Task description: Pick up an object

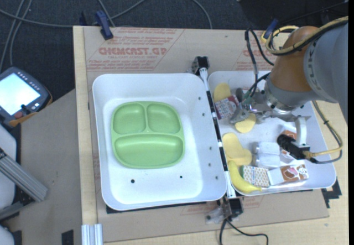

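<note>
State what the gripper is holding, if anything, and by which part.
It cannot be told. The gripper is low in the right bin among the yellow pieces, but the wrist hides its tips.

The left bin (105, 128) offers the most room: a green divided plate (147, 134) lies flat in its middle, with bare white floor all round it, widest toward the desk's (88, 72) front edge. The right bin (326, 175) is crowded. The arm (310, 67) hangs over its back half, covering much of it. Beneath, a banana (241, 178), yellow pieces (237, 149) and small packets (276, 173) lie close together along the front and the inner wall, with narrow gaps between. A black clamp (200, 64) stands where the bins meet at the back.
</note>
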